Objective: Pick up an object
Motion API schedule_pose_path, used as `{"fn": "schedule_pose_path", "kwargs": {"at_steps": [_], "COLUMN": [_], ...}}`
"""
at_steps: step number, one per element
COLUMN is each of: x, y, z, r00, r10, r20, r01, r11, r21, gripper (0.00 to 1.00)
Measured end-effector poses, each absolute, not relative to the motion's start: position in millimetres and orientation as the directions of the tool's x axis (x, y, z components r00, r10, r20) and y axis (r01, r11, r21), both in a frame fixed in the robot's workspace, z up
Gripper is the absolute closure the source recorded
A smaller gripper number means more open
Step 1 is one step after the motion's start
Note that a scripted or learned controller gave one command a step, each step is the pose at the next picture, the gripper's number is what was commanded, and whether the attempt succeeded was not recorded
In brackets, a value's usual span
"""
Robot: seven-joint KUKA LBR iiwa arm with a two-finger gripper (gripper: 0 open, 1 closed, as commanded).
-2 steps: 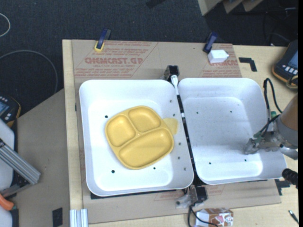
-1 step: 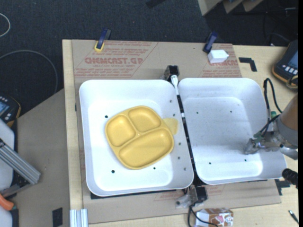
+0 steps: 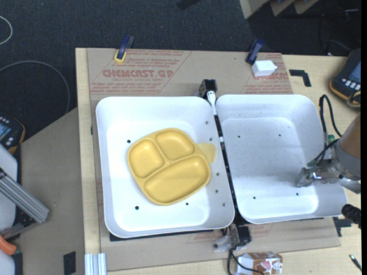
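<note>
The camera view looks down at a slant on a bench (image 3: 172, 67) on which two shallow white bins are set side by side. In the left bin (image 3: 114, 211) a yellow divided plate (image 3: 168, 166) is seen, lying flat on the bin floor a little right of its middle and turned at an angle; three compartments are moulded into it, two smaller ones toward the far side and one long one toward the near side. A smaller pale yellow piece (image 3: 207, 151) is seen at the plate's right rim, partly tucked under or against it; which of the two cannot be told. The right bin (image 3: 269, 125) is reached into from the right by the grey arm (image 3: 351, 153), and the gripper (image 3: 305, 178) is placed low over the bin floor near the bin's right wall, well apart from the plate. Whether the gripper is open or closed cannot be told at this size and angle, and nothing is seen in it. On the bench's far edge a yellow-tipped clamp (image 3: 122, 50) and a small white block (image 3: 264, 68) are seen, with a dark clamp (image 3: 254, 51) beside the block.
</note>
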State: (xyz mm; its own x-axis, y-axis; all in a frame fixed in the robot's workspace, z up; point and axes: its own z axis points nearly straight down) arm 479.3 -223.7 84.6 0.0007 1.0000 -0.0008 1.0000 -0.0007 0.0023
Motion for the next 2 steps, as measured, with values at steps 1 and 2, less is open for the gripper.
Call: {"fn": "schedule_pose_path", "kwargs": {"at_steps": [1,2], "x": [479.3,479.3], "y": [-223.7,-223.7], "z": [84.6,84.6], "r00": [0.001,0.001], "r10": [1.000,1.000], "r20": [-0.001,-0.001], "r01": [1.000,1.000], "r11": [-0.001,-0.001], "r21": [0.002,0.002], "gripper": [1.00,1.00]}}
